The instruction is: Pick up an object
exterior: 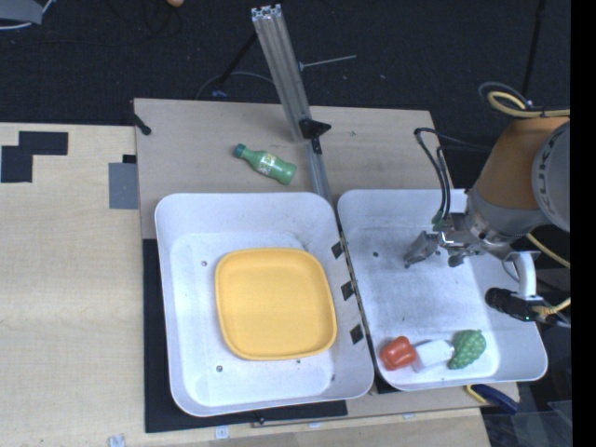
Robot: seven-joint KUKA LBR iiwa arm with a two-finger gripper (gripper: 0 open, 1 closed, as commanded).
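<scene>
**Three toys lying in the right bin's near corner**

In the right bin (438,287), we are seeing a red piece (399,352), a white block (432,354) and a green bumpy toy (467,348) lying in a row along the near wall, well apart from the gripper (421,251), whose spread fingers are holding nothing. A yellow plate (276,303) is sitting in the left bin (182,250); a green bottle (265,164) is lying on the bench (372,147), cap pointing left.

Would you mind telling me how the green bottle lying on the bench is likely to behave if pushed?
The green bottle lies on its side on the bench, so it would probably roll. It looks like a small toy, so likely light and easily knocked away.
</scene>
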